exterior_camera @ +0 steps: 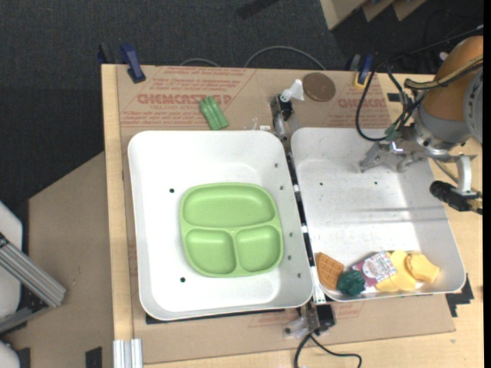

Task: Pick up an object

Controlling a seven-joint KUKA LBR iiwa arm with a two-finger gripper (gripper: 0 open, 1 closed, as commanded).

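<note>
A grey arm with an orange band (459, 61) reaches over the far right corner of the right bin (360, 213), its gripper (390, 158) hanging just above the bin's white floor near the far wall. The jaws appear spread apart, with nothing between them.

The objects for picking lie well away from the gripper, heaped along the right bin's near edge: a tan waffle-patterned piece (330, 270) at the left end, a dark green lump (352, 283) just beside it, a pink-and-white packet (378, 266) touching the green lump, and yellow pieces (406, 273) at the right end.

To the left of the right bin, touching it along a shared edge, the left bin (153, 205) holds a light green divided tray (230, 229) with three compartments.

Beyond the right bin, on the cardboard-covered desk (176, 90), a brown disc (319, 87) lies close to the far wall; farther left, a small green object (214, 114) rests on the cardboard. Black cables (368, 90) loop over the desk by the arm.
</note>
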